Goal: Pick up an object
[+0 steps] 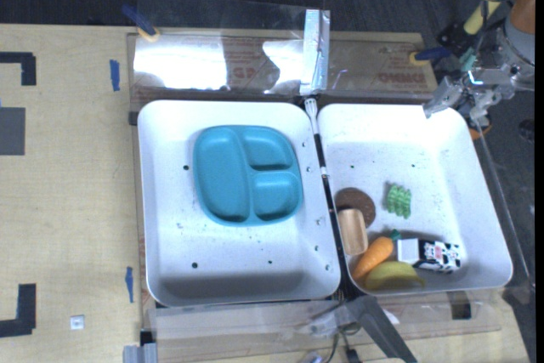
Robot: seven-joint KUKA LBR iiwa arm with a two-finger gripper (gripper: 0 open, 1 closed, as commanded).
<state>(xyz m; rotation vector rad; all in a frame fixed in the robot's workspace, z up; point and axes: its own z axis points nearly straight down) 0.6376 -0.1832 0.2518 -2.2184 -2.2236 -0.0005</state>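
From above, we see the gripper (472,93) at the right bin's (387,127) far corner; whether it is open or closed we cannot tell. The carrot (374,254) lies at the near edge, touching the banana (393,274). We judge it light, stiff and smooth, best gripped across its middle.
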